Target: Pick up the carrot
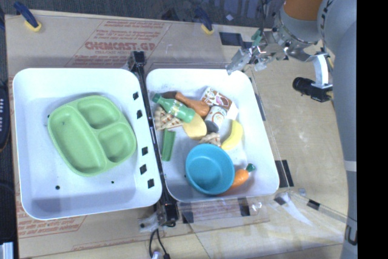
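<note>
end effector hovered over the right bin's far corner, couldn't tell its state; carrot lay in the near right corner, touching the blue bowl, so i judged a descent from the wall side best.

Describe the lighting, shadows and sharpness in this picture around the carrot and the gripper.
Camera view: even, soft light; the white right bin is bright but not blown out. The carrot sits partly hidden beside the blue bowl, with a faint shadow beneath. The gripper looks small and slightly blurred above the bin's far corner.
</note>
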`<state>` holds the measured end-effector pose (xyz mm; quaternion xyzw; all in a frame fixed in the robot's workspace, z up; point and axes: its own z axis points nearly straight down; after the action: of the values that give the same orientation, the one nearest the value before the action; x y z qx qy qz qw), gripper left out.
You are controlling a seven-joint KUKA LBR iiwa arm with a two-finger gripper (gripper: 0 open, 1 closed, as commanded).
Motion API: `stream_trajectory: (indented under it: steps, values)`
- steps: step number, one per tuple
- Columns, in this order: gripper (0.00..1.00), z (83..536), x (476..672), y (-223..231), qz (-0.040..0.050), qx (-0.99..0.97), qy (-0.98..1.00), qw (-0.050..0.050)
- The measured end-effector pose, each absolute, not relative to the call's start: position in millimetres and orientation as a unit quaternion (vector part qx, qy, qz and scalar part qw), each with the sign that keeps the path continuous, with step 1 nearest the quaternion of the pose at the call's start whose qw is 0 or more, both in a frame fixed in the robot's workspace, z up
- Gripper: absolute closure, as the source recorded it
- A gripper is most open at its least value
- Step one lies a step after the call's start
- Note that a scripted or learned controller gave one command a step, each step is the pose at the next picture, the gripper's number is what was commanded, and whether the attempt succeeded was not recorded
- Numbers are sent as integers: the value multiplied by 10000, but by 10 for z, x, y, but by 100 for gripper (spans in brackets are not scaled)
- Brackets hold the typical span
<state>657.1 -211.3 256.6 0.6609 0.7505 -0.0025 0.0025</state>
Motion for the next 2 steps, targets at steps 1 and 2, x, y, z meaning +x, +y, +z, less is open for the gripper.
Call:
stream_trajectory:
  steps: [1,2]
  values:
    - [0,2708,6570,-2112,-31,6856,7280,15]
    - [0,2576,6562,-2107,-46,7092,7050,-30]
